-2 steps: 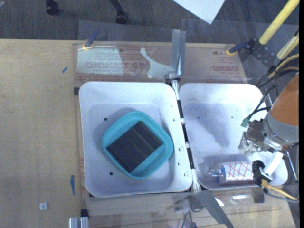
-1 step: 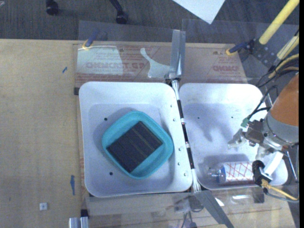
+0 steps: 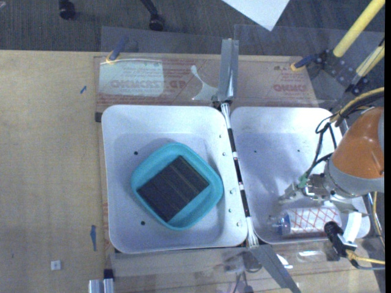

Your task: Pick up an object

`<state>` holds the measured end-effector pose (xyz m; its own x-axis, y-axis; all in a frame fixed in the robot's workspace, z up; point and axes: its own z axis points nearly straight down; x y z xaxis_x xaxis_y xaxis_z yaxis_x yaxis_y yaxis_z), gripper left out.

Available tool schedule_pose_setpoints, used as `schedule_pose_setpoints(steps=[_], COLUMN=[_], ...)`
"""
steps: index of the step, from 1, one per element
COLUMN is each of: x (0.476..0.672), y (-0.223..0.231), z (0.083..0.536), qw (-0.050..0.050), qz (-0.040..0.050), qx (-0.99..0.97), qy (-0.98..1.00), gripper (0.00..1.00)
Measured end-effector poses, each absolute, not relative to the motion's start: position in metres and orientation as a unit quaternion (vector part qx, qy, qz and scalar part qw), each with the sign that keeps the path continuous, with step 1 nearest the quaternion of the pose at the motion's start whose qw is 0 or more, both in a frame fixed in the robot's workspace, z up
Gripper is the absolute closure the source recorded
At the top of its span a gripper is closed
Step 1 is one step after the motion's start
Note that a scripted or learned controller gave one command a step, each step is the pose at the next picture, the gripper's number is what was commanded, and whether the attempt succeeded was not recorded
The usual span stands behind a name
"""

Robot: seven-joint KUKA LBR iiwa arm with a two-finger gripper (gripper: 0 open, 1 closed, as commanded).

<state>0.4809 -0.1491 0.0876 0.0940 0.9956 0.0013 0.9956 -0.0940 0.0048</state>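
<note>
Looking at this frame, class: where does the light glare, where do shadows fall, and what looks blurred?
Camera view: even overhead light; glare on the left bin rim; a soft shadow under the teal dish; the gripper and the red-checked packet beneath it look blurred.

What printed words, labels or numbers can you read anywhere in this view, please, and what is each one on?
Nothing reads cleanly.
Left cardboard panel behind the left bin: reddish lettering under plastic film, too blurred to read.
Right cardboard panel behind the right bin: reddish lettering, too blurred and small to read.
Red-checked packet in the right bin: pattern, no legible text.
</note>
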Motion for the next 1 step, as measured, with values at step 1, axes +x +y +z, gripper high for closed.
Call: schedule_pose_setpoints(steps=[1], x=[0.4790], y=[-0.2110], z=[0.1279], qw=[0.000], qz=[-0.0005], qx=[0.800], qy=[0.600], gripper=[0.00])
